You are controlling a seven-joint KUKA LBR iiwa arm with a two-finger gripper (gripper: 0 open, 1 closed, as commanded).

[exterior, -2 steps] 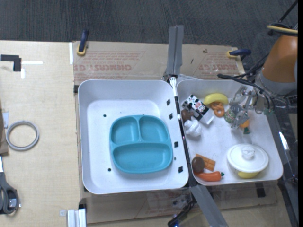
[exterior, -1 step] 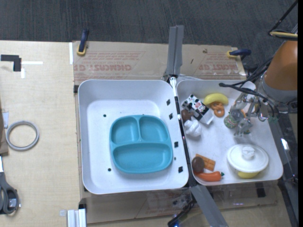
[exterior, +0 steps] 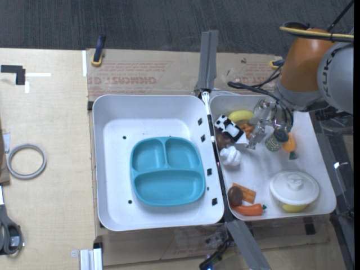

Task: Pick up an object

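Observation:
My gripper [exterior: 262,135] hangs low over the back of the right bin [exterior: 322,156], below the arm's orange band. It is just right of a black-and-white toy animal [exterior: 229,127] and a yellow banana [exterior: 241,116]. A small greenish jar [exterior: 274,143] and an orange piece [exterior: 289,145] lie close on its right. A white crumpled item [exterior: 230,157] and a brown piece [exterior: 224,140] lie to its lower left. I see nothing clearly held.
The left bin [exterior: 107,167] holds a blue divided plate [exterior: 167,170]. At the front of the right bin are a white lidded bowl [exterior: 293,187], a yellow item [exterior: 292,207], a red-orange carrot-like toy [exterior: 247,210], a brown ball [exterior: 235,194] and an orange wafer [exterior: 247,193]. A tape ring [exterior: 25,161] lies on the bench at left.

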